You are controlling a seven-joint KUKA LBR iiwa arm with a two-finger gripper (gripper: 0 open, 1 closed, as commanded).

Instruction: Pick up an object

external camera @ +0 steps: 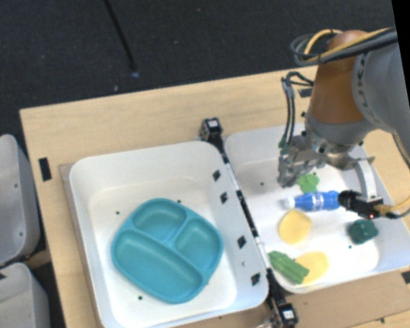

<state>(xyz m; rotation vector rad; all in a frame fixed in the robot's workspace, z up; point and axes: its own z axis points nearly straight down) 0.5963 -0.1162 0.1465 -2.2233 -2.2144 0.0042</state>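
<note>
Because the gripper [298,172] hangs over a small green piece [308,182] touching the blue bottle [315,201] in the right bin [396,247], it could nudge both.

The arm [350,94] comes in from the right, wrist bent down, gripper [294,171] hanging low, 1 orange band up top.

Small green object [308,181] half hidden beneath the gripper [294,172].
</note>
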